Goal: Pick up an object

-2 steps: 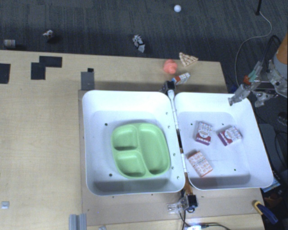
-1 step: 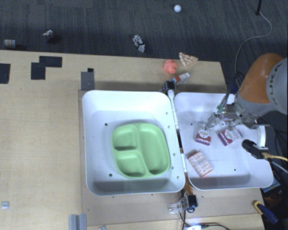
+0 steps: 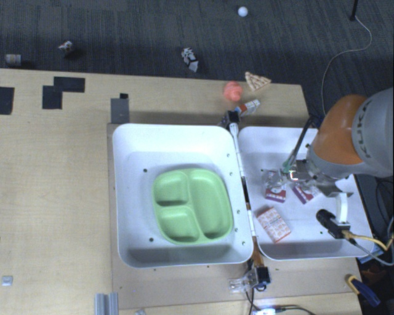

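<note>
Wooden counter (image 3: 55, 184) carries two white bins; left bin (image 3: 129, 203) holds a green tray (image 3: 192, 205); gripper (image 3: 294, 175) low in right bin (image 3: 295, 138), beside small packets (image 3: 275, 194); finger state unclear.

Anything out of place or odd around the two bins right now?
Yes. A pink ball, a triangular wedge and a small tube-like item lie on the bench behind the bins, not in them. More bits lie on the dark floor beyond, including a white ball.
</note>
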Robot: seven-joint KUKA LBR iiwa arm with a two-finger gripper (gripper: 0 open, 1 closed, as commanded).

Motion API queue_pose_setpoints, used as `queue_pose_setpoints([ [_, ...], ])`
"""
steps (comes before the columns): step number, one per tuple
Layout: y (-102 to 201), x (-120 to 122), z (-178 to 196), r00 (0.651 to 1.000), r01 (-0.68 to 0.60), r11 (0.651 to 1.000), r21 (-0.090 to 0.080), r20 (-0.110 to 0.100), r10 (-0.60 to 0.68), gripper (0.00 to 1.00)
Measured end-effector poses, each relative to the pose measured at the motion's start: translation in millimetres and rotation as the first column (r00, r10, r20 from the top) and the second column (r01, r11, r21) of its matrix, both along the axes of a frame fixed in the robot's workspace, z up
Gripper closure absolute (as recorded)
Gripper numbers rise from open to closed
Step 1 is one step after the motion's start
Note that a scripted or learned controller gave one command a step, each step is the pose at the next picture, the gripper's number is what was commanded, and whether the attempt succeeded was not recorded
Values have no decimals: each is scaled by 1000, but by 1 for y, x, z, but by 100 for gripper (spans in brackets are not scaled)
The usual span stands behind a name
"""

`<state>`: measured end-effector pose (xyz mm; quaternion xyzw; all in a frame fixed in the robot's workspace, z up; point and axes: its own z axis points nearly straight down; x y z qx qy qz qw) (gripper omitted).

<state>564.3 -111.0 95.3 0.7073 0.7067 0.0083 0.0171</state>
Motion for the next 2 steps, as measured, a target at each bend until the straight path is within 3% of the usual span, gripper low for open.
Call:
queue_pose_setpoints([
  [1, 2, 2, 12, 1000, -2, 1000, 3, 3, 2, 100],
  [2, 8, 77, 129, 1000, -7, 1000, 11, -27, 7, 100],
])
